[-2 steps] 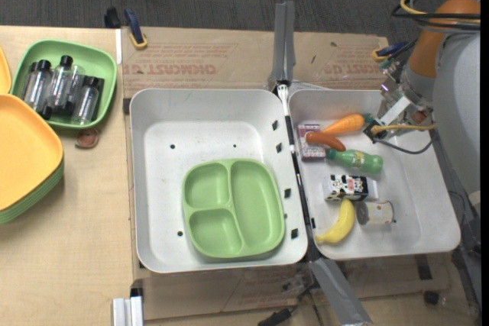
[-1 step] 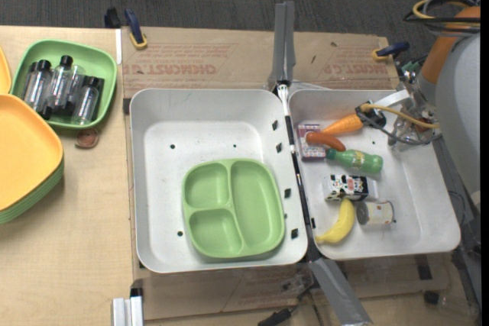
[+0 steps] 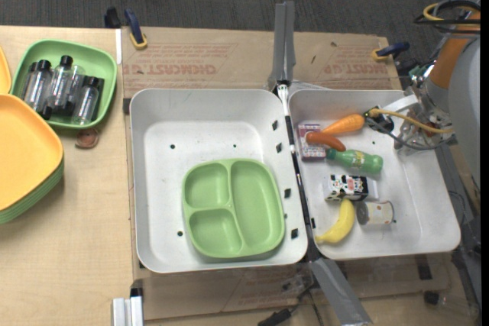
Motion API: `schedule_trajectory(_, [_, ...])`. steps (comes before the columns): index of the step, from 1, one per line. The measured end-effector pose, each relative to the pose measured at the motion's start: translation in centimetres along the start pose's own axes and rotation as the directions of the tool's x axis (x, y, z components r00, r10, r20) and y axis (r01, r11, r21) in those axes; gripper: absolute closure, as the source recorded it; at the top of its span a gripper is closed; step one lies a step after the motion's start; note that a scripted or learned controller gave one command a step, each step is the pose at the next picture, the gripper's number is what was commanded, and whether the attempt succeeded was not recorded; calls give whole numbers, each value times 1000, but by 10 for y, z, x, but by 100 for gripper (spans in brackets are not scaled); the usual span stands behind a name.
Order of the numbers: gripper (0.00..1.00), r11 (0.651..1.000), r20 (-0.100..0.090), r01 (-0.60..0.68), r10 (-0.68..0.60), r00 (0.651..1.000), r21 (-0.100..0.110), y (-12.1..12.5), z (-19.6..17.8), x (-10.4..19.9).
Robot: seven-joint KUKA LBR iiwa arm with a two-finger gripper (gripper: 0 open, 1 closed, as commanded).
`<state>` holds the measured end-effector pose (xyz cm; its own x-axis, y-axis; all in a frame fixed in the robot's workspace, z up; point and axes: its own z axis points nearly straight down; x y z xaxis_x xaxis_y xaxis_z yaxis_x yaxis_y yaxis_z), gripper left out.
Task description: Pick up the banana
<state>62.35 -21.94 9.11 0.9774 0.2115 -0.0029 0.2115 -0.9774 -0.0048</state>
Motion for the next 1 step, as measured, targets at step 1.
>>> schedule_trajectory(1, [100,1000,-1,11,-11,1000,-1,-2,0,-6])
